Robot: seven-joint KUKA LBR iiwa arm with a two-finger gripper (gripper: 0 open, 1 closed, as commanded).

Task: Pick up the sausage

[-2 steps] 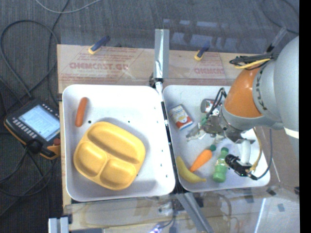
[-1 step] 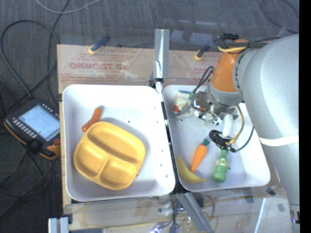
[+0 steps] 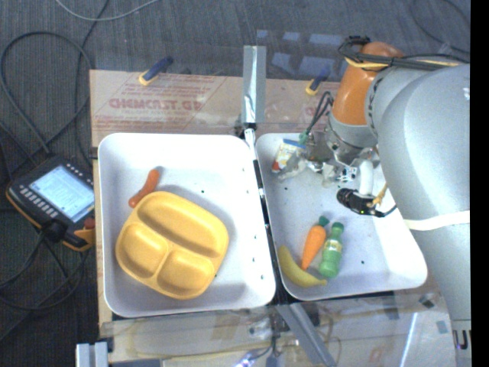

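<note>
The sausage (image 3: 145, 187) is a small orange-red link lying in the left bin (image 3: 111, 205), by the upper left corner of a yellow divided plate (image 3: 173, 243). My gripper (image 3: 290, 159) is down in the upper left part of the right bin (image 3: 382, 243), beside the wall between the two bins. It is well to the right of the sausage, with that wall between them. The orange wrist band (image 3: 355, 90) sits just above and right of the gripper.
In the right bin a carrot (image 3: 312, 245), a small green bottle (image 3: 331, 251) and a banana (image 3: 298, 270) lie together near the front. A teach pendant (image 3: 53, 197) rests on the floor left of the bench. The grey arm (image 3: 428, 144) covers the right bin's right side.
</note>
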